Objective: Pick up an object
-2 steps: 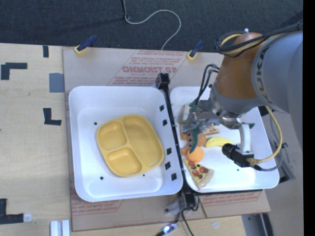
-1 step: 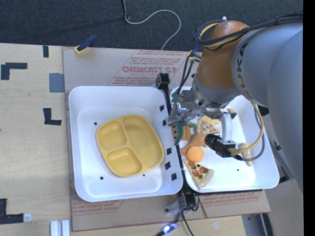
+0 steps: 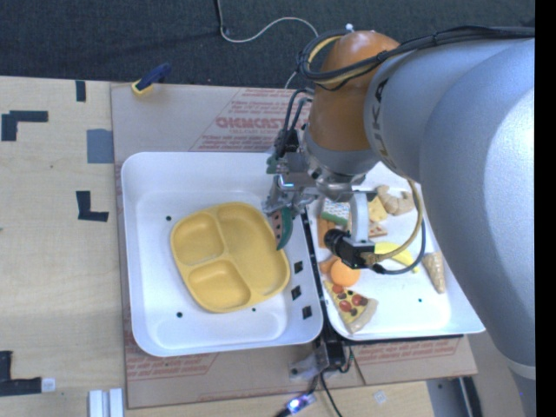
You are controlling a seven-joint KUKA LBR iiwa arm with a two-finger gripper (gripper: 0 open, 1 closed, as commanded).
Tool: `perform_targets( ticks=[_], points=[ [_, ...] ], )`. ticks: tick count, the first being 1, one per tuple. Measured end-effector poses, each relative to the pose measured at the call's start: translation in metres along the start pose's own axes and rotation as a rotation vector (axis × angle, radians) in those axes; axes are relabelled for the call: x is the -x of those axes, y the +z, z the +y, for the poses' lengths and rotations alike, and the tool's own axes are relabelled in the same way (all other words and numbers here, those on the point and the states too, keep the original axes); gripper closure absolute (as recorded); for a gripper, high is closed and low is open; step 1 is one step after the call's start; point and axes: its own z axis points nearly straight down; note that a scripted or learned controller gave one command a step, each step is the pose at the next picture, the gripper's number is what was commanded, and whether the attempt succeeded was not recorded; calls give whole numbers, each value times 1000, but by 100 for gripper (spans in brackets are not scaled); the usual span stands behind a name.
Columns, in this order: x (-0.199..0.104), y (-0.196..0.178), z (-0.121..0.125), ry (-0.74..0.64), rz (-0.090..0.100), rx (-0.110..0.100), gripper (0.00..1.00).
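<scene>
A yellow divided plate (image 3: 228, 256) lies in the left bin (image 3: 132, 233). The right bin (image 3: 408, 309) holds toy food: an orange (image 3: 345, 275), a pizza slice (image 3: 354, 306), a yellow banana (image 3: 397, 252), a beige cone (image 3: 434, 273) and a tan knobbly piece (image 3: 396, 201). My gripper (image 3: 281, 221) hangs low over the left bin's right side, at the plate's upper right edge and just left of the wall between the bins. A small dark, greenish shape sits at its tip; I cannot make out what it is. The arm's orange band and wrist cover the back of the right bin.
Both bins rest on a cardboard sheet (image 3: 200, 120) on the wooden bench. A blue and yellow clip (image 3: 151, 77) lies at the cardboard's far left corner. A white cable (image 3: 261, 31) loops over the dark cloth behind. The big grey arm fills the right side.
</scene>
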Motion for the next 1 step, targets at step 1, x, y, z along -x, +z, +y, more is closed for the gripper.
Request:
perform_targets(
  ticks=[1],
  points=[
    [6, -13, 2, 3, 0, 0, 100]
  ],
)
